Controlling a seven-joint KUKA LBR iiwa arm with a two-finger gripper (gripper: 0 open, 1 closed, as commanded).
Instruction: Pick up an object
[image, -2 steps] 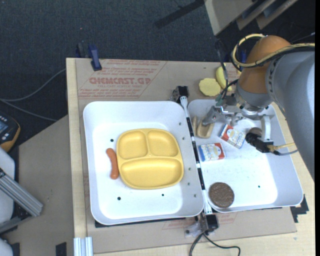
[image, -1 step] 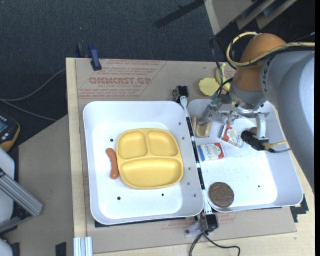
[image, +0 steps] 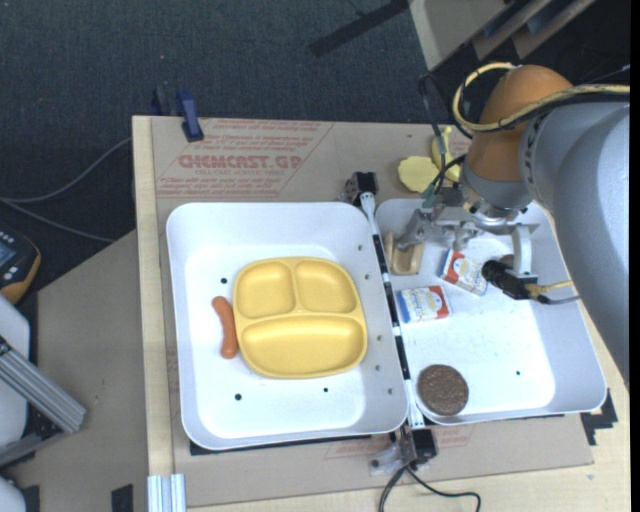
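My gripper (image: 465, 240) hangs over the far end of the right bin (image: 560, 370), below the orange band of the arm. Just under it lie a small white and red packet (image: 462, 272) and a tan block (image: 405, 258) against the bin's left wall. A blue and white box (image: 422, 303) lies a little nearer the camera. A brown round disc (image: 442, 389) sits in the bin's near left corner. I see nothing held in the gripper.
The left bin (image: 200, 400) holds a yellow divided plate (image: 298, 317) with an orange sausage (image: 226, 327) beside its left edge. A yellow object (image: 415, 173) lies on the bench behind the right bin. The arm's grey body covers the far right.
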